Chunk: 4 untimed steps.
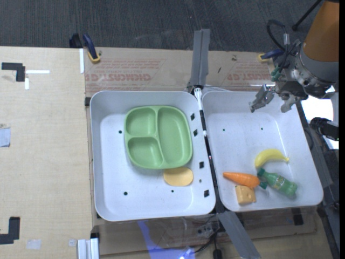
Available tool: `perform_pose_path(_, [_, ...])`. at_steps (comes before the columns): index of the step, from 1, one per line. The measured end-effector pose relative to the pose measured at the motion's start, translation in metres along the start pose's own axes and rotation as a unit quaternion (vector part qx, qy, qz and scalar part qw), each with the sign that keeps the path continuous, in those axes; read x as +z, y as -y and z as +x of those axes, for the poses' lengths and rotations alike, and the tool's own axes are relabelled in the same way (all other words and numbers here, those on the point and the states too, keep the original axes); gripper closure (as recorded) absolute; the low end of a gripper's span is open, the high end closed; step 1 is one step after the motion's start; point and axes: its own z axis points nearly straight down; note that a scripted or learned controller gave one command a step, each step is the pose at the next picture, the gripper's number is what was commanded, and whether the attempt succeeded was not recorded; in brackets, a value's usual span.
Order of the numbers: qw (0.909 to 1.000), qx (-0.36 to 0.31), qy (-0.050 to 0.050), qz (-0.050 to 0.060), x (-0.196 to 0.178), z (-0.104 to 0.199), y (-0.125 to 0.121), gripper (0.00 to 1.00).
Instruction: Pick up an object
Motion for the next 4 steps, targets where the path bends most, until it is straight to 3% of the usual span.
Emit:
perform_pose_path(1, [0.9984,0.057,0.0,0.0,0.099,-0.009,0.072,0.0])
perform_pose_path(2, [1.0,0.008,-0.001,-0.002,0.198,-0.014,0.105,0.0])
perform_pose_path(3, [0.9646,-0.264,-0.001,-0.002,0.198,-0.01,0.105,0.0])
perform_pose_path(4, [0.9978,-0.066,-0.001,-0.001,0.198,-0.036,0.106,0.0])
